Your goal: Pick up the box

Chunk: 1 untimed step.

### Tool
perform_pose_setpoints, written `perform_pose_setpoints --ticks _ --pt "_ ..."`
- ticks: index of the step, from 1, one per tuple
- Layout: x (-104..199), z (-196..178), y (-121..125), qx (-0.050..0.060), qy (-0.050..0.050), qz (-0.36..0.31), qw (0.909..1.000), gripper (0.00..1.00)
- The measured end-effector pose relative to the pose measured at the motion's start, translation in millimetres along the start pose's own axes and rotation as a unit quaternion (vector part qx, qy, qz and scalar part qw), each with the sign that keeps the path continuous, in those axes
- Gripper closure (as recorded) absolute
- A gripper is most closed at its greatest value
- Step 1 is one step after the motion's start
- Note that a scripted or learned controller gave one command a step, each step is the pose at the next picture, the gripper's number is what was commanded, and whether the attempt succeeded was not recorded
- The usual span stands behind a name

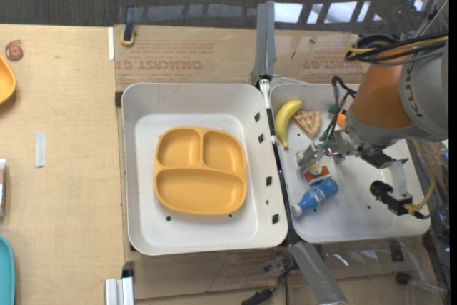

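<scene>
In the right bin [357, 225], the gripper [312, 156] is poised with fingers apparently spread over the small box [318, 169], at 12 o'clock of the blue bottle [316, 196]; judged light, stiff cardboard, best pinched across its flat sides.

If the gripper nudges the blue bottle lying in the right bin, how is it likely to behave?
The blue bottle lies on its side on the right bin's smooth floor, so it will probably roll rather than slide. It looks like small plastic, so likely light. Its rounded body may slip from two fingers.
</scene>
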<state>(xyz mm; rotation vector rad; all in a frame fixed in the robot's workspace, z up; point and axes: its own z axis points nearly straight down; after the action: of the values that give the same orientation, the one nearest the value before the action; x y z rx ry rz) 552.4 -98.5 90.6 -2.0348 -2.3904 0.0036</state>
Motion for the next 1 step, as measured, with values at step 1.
perform_pose_setpoints --ticks 1 --pt "-1.9 -8.3 -1.0 0.001 0.000 0.002 1.0000 1.00"
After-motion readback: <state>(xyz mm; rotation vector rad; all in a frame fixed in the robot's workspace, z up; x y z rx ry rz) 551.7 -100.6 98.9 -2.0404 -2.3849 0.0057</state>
